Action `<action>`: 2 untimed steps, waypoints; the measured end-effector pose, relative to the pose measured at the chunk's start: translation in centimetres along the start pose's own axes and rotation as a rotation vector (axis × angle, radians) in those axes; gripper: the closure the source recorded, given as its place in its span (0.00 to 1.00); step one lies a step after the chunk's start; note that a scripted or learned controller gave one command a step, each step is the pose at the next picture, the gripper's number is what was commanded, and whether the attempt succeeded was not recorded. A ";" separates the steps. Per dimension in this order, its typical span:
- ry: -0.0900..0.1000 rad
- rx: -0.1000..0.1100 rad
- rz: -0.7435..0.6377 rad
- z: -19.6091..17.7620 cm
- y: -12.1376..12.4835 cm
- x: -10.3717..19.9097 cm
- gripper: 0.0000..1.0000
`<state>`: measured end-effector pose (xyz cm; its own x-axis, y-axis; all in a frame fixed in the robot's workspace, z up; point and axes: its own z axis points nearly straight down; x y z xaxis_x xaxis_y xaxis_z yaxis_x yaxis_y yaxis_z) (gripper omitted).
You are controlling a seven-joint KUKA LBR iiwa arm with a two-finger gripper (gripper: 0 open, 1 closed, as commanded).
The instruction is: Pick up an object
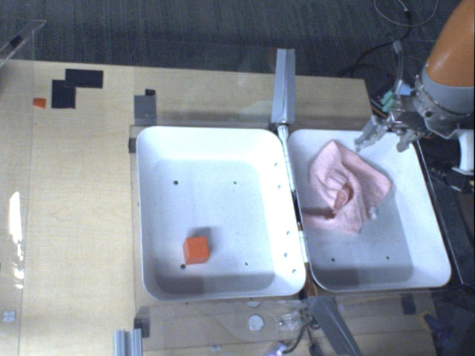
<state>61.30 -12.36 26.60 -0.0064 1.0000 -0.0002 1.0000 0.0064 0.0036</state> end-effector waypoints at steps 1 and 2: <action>0.000 -0.001 -0.180 13.3 2.2 3.7 0.00; -0.005 -0.013 -0.228 17.5 -1.8 0.3 0.00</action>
<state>59.57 -12.09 9.12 -0.2323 0.9726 -0.0072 0.9725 0.2324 0.0158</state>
